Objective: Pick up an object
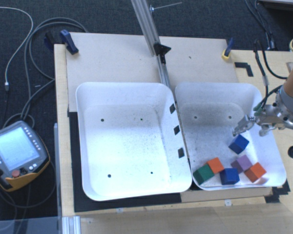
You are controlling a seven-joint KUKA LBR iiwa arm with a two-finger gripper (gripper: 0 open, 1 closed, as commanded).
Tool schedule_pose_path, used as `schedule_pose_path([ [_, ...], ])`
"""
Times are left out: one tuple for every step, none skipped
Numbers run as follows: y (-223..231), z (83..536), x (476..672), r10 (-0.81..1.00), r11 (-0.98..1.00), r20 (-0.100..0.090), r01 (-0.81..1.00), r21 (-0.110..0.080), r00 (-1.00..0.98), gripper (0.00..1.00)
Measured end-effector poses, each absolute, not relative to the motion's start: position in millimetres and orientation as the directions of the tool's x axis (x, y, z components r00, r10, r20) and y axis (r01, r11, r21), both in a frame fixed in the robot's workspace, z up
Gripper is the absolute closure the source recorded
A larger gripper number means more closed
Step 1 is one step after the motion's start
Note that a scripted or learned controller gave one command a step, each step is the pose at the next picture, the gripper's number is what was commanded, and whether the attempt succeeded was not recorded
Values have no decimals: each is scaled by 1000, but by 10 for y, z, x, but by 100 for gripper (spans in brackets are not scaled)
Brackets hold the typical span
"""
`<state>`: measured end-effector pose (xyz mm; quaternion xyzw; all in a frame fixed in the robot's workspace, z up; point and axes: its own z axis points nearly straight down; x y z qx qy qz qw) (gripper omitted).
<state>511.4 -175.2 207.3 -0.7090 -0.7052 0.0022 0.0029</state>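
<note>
Several small blocks lie in the right bin (205,101), near its front right corner. A blue block (239,144) sits alone, a little behind the rest. Closer to the front are a purple block (243,163), an orange block (215,165), a green block (203,173), a second blue block (229,176) and a red-orange block (255,171). My gripper (251,129) hangs over the right side of this bin, just behind and above the lone blue block. Its fingers (240,126) stand open with nothing between them.
The left bin (88,106) lies beside the right one, with a shared ridge between them. A slanted metal bar (146,18) reaches down to the bins' back edge. Cables run along the bench's right side, and a teach pendant (17,152) rests on the floor at left.
</note>
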Motion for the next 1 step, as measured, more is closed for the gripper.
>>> schedule_pose_path([
  [-1814,950,4935,1000,-2,4,1000,-10,2,0],
])
